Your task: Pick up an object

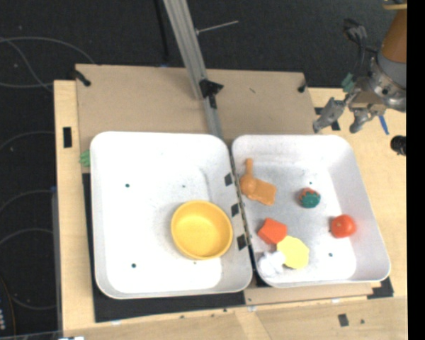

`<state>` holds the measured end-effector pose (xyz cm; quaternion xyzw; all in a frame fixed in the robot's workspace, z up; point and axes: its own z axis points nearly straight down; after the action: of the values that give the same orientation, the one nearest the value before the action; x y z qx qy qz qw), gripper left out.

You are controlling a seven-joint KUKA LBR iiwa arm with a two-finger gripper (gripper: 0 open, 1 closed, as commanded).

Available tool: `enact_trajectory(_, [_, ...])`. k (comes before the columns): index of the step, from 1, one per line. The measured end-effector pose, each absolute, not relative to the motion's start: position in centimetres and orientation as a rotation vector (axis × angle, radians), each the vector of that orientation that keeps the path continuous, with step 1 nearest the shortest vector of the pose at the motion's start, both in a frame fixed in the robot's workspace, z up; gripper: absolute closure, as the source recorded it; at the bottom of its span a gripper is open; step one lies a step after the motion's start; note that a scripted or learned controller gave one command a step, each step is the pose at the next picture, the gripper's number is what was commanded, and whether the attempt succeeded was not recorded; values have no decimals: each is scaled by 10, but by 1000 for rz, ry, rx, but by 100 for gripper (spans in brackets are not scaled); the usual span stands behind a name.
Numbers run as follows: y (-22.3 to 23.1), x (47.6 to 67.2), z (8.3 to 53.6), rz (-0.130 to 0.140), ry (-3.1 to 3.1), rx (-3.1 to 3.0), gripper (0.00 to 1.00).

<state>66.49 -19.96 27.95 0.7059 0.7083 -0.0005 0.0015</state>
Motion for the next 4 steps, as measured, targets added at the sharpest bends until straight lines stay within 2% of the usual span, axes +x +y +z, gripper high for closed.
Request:
enact_trajectory(1, [-200,665,280,-3,2224,2215,0])
enact_trajectory(2, [-195,673,227,-6,2227,2217,0])
enact_trajectory(4, [-195,669,102,-7,2225,2220,0])
